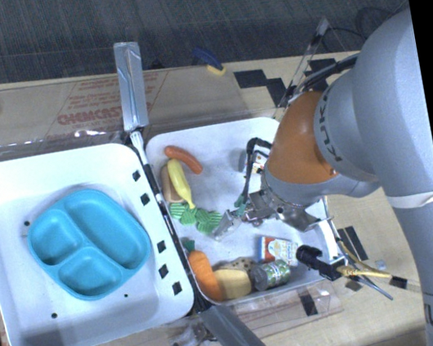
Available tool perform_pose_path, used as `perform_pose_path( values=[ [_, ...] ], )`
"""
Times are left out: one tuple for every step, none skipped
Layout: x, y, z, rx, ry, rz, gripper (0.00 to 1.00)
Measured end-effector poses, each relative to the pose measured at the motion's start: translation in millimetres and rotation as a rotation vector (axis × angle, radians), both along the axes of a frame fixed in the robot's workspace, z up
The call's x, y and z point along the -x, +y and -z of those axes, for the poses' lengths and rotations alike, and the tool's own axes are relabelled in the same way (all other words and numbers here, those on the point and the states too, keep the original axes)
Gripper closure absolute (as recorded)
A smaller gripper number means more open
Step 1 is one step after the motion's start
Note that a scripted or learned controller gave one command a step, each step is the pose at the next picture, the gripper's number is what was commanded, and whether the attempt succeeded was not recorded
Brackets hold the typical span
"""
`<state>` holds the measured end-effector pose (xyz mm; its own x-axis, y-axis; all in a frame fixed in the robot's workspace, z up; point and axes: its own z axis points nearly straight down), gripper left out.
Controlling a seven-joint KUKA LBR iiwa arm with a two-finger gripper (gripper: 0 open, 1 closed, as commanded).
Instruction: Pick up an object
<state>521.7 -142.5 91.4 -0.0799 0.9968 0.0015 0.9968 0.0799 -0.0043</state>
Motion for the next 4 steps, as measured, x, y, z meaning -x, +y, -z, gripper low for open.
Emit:
perform_pose_path(
  values=[
    [-67.1,34.6,-0.1,0.0,-0.002,0.103,0.0],
    [-119.6,-23.8,-1.3,-0.008,0.007,0.187,0.0],
    [-135.1,23.5,-1.2,0.003,-0.002,0.106,0.0],
    [-134.3,31.2,-4.2,0.017,-0.004,-0.106,0.0]
  ],
)
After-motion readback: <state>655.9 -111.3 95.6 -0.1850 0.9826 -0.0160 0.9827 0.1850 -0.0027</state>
